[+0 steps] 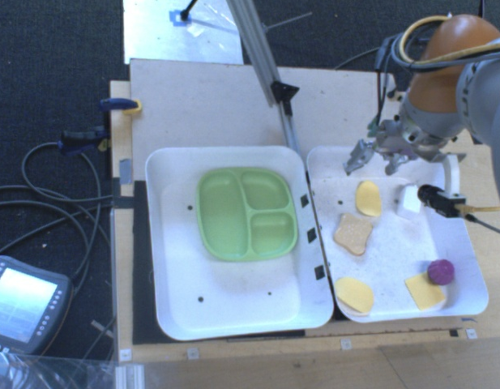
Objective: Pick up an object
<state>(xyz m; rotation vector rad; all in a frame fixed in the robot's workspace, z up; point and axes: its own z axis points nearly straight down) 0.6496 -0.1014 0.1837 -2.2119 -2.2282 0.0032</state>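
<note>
My gripper (372, 164) hangs over the far end of the right bin (468, 302), open, with nothing between its fingers. Just below it in the bin lies a yellow oval piece (367, 198), with a white cube (408, 201) to its right. A toast slice (353, 233) lies nearer the middle. Toward the front are a second yellow oval (355, 295), a yellow square slice (425, 292) and a purple ball (441, 271) resting at that slice's edge.
The left bin (173, 298) holds a green divided plate (248, 214). A slanted metal pole (262, 51) crosses the board behind the bins and ends near the wall between them. Cables and a pendant lie on the floor at left.
</note>
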